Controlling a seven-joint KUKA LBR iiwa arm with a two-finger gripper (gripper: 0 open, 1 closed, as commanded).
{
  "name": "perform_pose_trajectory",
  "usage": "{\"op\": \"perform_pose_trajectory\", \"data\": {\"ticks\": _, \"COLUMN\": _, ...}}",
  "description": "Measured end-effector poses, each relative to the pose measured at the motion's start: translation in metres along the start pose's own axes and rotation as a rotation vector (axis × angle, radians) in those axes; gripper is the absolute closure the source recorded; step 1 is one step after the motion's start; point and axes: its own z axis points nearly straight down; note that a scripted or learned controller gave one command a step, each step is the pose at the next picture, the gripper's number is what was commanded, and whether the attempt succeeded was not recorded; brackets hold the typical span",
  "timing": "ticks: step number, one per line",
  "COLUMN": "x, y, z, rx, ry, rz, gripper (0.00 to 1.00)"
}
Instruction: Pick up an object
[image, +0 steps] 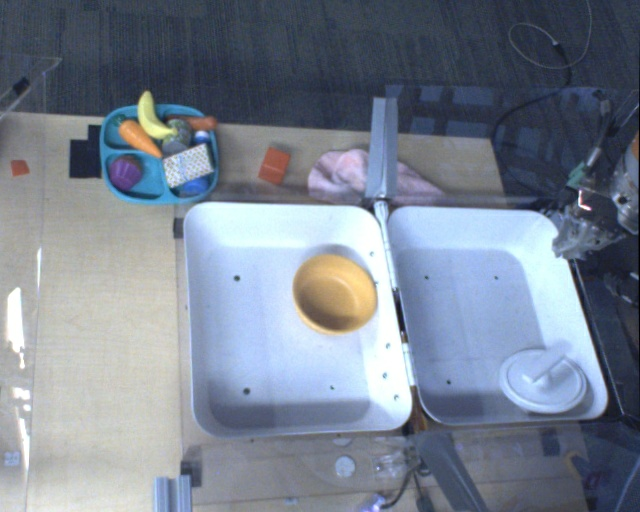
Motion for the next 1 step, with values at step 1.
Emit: {"op": "perform_pose_trajectory", "data": {"ticks": 1, "x": 0.0822, "y": -0.0204, "z": 0.0370, "rx": 0.007, "ry": 0.001, "rz": 0.152, "gripper": 0.00}}
